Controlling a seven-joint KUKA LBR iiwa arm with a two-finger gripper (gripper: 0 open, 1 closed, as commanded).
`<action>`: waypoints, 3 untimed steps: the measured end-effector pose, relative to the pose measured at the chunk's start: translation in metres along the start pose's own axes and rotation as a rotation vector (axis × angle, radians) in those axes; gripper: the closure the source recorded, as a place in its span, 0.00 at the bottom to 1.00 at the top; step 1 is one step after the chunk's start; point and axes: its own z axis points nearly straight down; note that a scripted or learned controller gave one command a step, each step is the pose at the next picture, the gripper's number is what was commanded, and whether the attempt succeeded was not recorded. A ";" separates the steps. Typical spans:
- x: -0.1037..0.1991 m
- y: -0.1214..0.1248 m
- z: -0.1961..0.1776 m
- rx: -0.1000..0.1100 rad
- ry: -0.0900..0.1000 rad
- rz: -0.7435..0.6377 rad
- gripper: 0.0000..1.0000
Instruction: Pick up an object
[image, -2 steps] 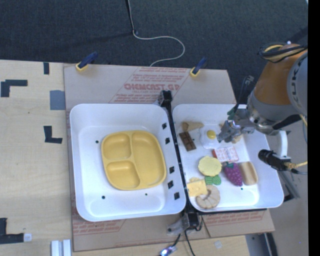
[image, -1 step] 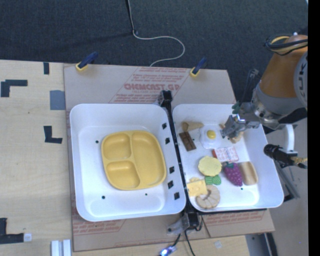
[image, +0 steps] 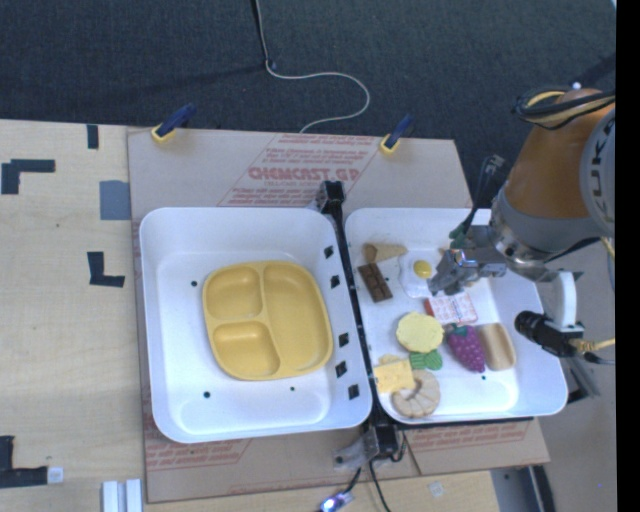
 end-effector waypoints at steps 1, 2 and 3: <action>0.043 -0.044 -0.001 0.003 0.001 -0.001 1.00; 0.058 -0.059 0.007 0.002 0.000 0.001 1.00; 0.055 -0.056 -0.003 -0.001 0.000 0.001 1.00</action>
